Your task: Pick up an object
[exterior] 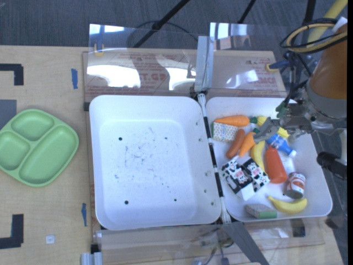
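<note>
- Toys [259, 164]: piled in right bin [322, 206]; carrots, bananas, red bottle, can among them.
- Claw [274, 127]: low over pile's upper part; finger state cannot be told.
- Left bin [99, 148]: beside right bin, on counter [44, 214].

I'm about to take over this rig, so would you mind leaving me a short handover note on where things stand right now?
Gripper: over the right bin, above the toy pile; finger state not readable, nothing visibly held.
Objects: all in the right bin, including a carrot, a banana, an orange-red bottle, a small can and a cow-print box.
Left bin: no objects in it.
Done: no pick confirmed.
Left: grasp and lift one object.
</note>
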Tool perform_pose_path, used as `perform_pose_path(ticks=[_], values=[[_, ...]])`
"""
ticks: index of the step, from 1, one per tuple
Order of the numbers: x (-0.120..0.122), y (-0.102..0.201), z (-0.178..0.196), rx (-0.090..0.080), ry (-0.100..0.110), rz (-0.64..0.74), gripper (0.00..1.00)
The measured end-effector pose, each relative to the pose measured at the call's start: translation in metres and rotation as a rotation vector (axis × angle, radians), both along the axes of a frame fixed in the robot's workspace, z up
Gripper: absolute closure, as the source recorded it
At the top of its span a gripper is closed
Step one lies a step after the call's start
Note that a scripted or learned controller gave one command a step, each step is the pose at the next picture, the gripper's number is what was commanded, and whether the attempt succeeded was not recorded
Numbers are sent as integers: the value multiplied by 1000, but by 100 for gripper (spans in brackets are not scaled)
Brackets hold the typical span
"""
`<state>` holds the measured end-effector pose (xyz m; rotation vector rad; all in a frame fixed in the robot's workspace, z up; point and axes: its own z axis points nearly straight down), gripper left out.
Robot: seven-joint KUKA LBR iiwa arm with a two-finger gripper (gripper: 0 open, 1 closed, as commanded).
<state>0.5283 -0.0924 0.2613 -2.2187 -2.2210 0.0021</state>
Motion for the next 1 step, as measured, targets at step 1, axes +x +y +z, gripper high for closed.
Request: perform_pose_path(ticks=[1], values=[[46, -46, -64, -1, -3, -140, 0]])
